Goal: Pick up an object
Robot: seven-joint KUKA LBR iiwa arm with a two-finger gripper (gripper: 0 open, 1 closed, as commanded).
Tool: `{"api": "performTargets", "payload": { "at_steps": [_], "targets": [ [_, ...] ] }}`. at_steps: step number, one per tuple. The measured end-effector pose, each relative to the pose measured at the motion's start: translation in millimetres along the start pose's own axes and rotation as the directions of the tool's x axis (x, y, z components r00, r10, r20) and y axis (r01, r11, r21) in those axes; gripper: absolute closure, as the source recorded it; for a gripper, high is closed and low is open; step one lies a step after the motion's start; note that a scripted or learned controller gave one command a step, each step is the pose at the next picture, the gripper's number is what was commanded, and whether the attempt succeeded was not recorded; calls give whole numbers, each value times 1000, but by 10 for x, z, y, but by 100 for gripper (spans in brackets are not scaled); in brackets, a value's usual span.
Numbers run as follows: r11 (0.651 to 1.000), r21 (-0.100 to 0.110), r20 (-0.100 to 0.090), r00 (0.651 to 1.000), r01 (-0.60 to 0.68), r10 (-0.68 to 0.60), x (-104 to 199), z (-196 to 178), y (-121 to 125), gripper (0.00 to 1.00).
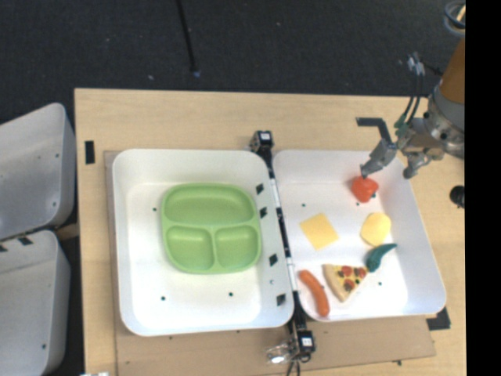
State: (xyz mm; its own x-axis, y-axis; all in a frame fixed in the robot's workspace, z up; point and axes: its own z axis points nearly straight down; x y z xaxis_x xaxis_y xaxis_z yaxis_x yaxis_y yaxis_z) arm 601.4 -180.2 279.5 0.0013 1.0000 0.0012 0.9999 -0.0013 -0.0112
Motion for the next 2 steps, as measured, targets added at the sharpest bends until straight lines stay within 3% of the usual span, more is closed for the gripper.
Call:
{"api": "performTargets", "payload": {
  "at_steps": [1,2],
  "targets": [
    [1000,-13,2,1000,2,-2,5,-76,18,0],
    [1000,-7,3,1000,1,-1,-31,503,-70,0]
  ]
}}
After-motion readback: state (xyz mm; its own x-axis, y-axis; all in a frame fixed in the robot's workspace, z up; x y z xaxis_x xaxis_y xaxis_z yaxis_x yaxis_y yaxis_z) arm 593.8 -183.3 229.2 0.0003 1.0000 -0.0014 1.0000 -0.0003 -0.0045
